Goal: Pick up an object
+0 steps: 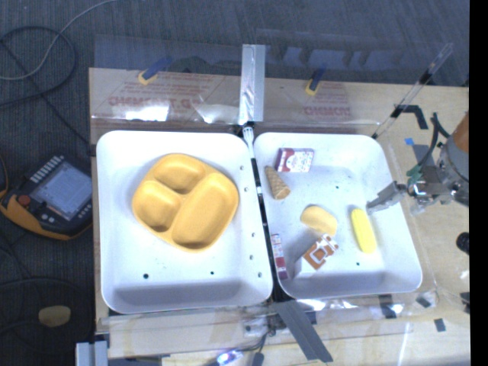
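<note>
The right bin [396, 273] holds several small objects. A maroon and white packet [294, 160] lies at the back, with a tan cone [277, 181] just left of it. A pale yellow lump [319, 219] sits mid-bin, and a yellow stick-shaped piece [364, 229] lies to its right. An orange and white box [321, 252] is near the front. A thin red and white packet [276, 255] rests against the left wall. My gripper [383, 197] reaches in over the right rim, just above and right of the yellow stick, touching nothing I can see.
The left bin [122, 280] carries a big yellow divided plate [185, 200]. A metal strip [252, 82] stands behind the seam between the bins. A handheld pendant [55, 193] lies on the floor at the left, with cables around it.
</note>
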### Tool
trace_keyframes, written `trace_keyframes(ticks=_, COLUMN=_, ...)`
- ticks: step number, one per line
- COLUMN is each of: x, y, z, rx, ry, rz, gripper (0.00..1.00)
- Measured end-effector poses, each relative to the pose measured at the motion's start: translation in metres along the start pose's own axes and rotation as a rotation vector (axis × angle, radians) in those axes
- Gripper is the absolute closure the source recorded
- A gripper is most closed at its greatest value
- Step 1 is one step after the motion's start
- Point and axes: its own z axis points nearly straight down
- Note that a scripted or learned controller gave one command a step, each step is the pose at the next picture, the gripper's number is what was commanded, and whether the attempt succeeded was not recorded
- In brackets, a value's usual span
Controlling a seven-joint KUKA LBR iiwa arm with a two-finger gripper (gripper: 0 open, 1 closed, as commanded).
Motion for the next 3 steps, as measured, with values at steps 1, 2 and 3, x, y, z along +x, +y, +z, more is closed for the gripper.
trace_keyframes(ticks=1, x=-0.022, y=-0.013, z=-0.013, rx=-0.002, ry=-0.004, rz=-0.078, gripper=0.00)
trace_keyframes(ticks=2, x=-0.002, y=-0.002, z=0.139, rx=0.002, ry=0.000, rz=-0.002, gripper=0.00)
trace_keyframes(ticks=3, x=-0.002, y=-0.002, z=0.131, rx=0.004, ry=0.002, rz=-0.002, gripper=1.00)
